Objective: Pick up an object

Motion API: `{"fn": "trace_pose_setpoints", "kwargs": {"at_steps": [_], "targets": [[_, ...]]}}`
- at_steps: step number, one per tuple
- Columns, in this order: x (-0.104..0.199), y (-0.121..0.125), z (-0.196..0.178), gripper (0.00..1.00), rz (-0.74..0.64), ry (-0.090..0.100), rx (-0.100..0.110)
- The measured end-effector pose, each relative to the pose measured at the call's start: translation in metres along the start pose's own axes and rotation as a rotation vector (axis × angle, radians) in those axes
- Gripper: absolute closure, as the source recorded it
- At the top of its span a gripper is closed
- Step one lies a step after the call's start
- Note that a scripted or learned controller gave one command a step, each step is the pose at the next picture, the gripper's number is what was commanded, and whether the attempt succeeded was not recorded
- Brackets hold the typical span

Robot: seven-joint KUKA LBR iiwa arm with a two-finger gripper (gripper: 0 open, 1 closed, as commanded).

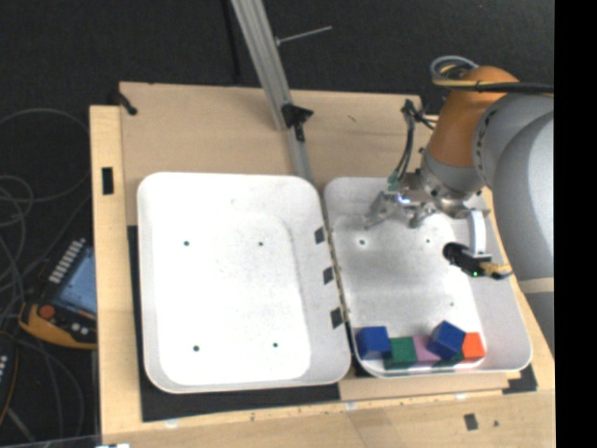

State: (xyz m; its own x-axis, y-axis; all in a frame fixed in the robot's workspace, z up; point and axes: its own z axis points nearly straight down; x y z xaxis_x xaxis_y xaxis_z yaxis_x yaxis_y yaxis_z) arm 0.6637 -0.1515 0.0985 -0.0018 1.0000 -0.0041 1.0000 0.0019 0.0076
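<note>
Several small blocks lie along the near edge of the right bin point(373, 203): a blue block point(373, 340), a green block point(402, 351), a pink block point(425, 350), a second blue block point(449, 338) and an orange block point(473, 345). My gripper point(399, 210) hangs over the far part of this bin, well away from the blocks. Its two fingers are spread apart with nothing between them.
The left bin point(229, 278) sits beside the right one on the wooden bench. A slanted metal pole point(270, 63) rises behind the bins. Cables and a handheld pendant point(65, 297) lie off the bench at left.
</note>
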Motion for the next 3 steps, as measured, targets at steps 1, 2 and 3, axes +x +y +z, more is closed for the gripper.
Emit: {"fn": "trace_pose_setpoints", "kwargs": {"at_steps": [1, 2, 3], "targets": [[0.009, 0.003, -0.012, 0.0, -0.001, 0.003, 0.005], [0.009, 0.012, -0.023, 0.0, -0.003, 0.003, 0.004], [-0.014, -0.095, 0.001, 0.0, 0.006, 0.002, 0.01]]}}
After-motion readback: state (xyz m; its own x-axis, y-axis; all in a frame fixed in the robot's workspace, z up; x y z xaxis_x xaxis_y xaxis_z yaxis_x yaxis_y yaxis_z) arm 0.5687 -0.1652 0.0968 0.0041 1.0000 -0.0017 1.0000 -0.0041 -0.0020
